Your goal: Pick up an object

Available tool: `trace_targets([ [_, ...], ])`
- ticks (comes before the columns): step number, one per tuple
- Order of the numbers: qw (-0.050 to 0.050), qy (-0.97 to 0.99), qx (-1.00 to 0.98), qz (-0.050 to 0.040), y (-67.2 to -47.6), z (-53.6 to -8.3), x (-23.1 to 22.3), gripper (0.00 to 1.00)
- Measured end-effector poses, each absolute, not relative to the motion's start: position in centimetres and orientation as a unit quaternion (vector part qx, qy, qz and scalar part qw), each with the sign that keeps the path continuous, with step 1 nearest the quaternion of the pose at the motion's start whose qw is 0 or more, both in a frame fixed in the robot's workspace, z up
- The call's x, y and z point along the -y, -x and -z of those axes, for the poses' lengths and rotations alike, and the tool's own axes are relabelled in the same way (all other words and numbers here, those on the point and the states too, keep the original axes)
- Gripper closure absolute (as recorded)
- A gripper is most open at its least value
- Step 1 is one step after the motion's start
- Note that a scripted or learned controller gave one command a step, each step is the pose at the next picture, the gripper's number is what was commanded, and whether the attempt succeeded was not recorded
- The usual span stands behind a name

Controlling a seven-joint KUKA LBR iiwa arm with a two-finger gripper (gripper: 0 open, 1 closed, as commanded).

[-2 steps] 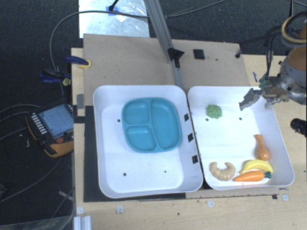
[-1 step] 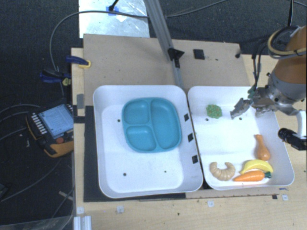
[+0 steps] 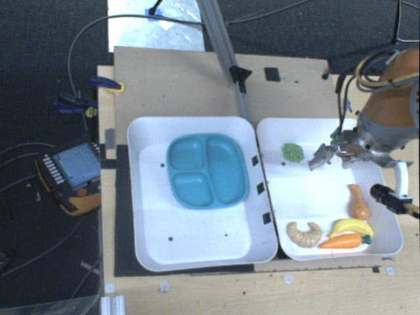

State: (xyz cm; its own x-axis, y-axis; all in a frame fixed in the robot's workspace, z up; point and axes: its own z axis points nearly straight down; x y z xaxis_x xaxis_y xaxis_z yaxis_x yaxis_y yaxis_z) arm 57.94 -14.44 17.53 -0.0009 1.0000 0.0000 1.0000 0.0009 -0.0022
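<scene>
Gripper (image 3: 321, 157) low over the right bin (image 3: 308, 195), just right of a green lump (image 3: 293, 152).

Reaching in from the right on a grey arm (image 3: 387, 120) with an orange band. Fingers a little apart, pointing left and down, nothing between them; whether touching the bin floor, hard to tell. Green lump, perhaps broccoli, near the bin's back-left part, close to the fingertips but apart from them. Along the front edge of the same bin: a tan croissant (image 3: 304, 233), a carrot (image 3: 342, 242) beside it, a banana (image 3: 352, 227) touching the carrot from behind. An orange gourd (image 3: 357, 203) standing just behind the banana. In the left bin (image 3: 197, 241), a blue divided plate (image 3: 207, 170) with three compartments, lying flat toward the back.
</scene>
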Motion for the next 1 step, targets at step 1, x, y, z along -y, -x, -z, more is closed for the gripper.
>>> trace_targets([
  [1,0.0,0.707,0.707,-0.0004,-58.72,-11.66,14.21,0.0],
])
